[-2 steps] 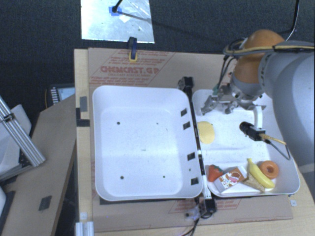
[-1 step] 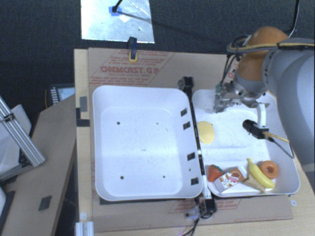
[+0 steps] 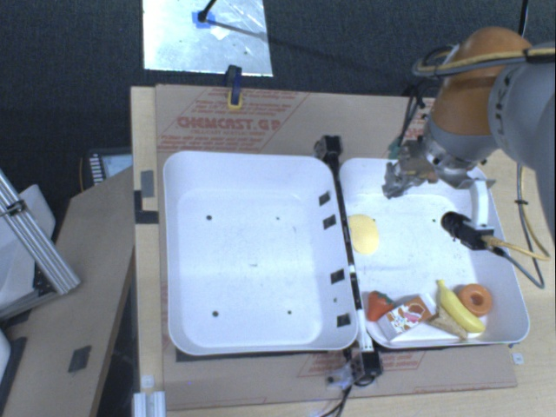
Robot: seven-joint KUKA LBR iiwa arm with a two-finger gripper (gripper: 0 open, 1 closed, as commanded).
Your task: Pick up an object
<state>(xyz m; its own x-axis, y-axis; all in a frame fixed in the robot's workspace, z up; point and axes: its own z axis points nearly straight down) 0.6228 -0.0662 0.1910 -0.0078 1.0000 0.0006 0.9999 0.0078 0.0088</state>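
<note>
2 shallow white bins are set side by side on a bench, and the right bin (image 3: 410,261) is taken as the reference for every place given here. The left bin (image 3: 252,250) is set directly against its left wall. The grey arm (image 3: 526,115), banded in orange above the wrist, is seen reaching in over the right bin's far right corner. The gripper (image 3: 398,183) is positioned over the far left part of the right bin, close to its back wall. Whether it is open or closed cannot be told from this view.

5 objects are found inside the right bin. A yellow round object (image 3: 363,234) is lying by its left wall, about midway along, nearer the camera than the gripper and apart from it. The other 4 are gathered along its near wall. A red piece (image 3: 379,305) is placed at the near left corner, and a small printed packet (image 3: 407,316) just beside it. To the right, a banana (image 3: 459,307) is followed by an orange ring-shaped object (image 3: 475,300), which is touching the banana.
</note>
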